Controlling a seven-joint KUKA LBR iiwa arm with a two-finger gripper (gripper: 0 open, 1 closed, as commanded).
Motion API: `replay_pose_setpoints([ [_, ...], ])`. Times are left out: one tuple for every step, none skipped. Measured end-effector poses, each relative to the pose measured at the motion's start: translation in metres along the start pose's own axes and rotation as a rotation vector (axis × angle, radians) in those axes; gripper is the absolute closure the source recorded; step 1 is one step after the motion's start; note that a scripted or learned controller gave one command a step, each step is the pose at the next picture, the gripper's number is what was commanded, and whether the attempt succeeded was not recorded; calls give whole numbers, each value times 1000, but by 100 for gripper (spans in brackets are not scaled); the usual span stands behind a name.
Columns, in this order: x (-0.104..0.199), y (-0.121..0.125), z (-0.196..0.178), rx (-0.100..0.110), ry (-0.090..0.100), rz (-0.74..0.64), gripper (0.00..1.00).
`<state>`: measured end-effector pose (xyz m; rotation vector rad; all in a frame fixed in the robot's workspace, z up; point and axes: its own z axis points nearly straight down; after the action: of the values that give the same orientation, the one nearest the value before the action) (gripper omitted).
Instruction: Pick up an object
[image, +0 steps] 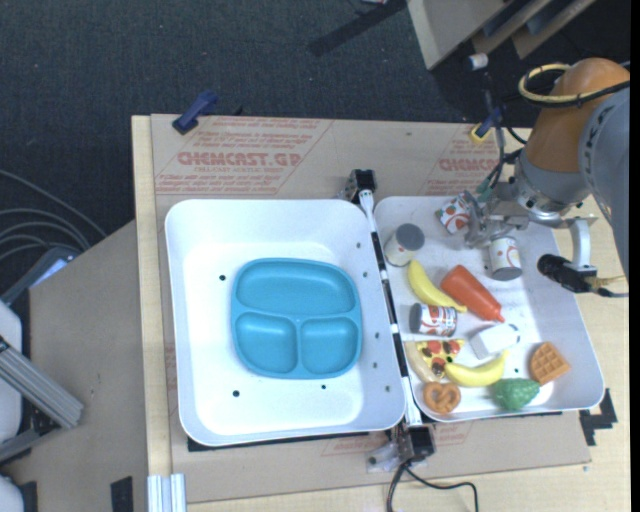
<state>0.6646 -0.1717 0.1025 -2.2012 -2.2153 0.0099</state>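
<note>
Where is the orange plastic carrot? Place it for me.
The orange plastic carrot lies in the right bin, near its middle, between the yellow banana on its left and the white cup above it.

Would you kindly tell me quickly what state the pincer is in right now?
Pincer: cannot be told; it sits low over the right bin, near a small can.

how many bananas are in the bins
2. One yellow toy banana lies in the right white bin, beside the orange carrot. The other yellow banana lies nearer the front, by the green broccoli. More could be hidden under the clutter.
</note>
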Motion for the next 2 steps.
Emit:
replay_pose_setpoints([
  [2, 0, 0, 1, 3, -1, 0],
  [36, 2, 18, -16, -7, 6, 0],
])
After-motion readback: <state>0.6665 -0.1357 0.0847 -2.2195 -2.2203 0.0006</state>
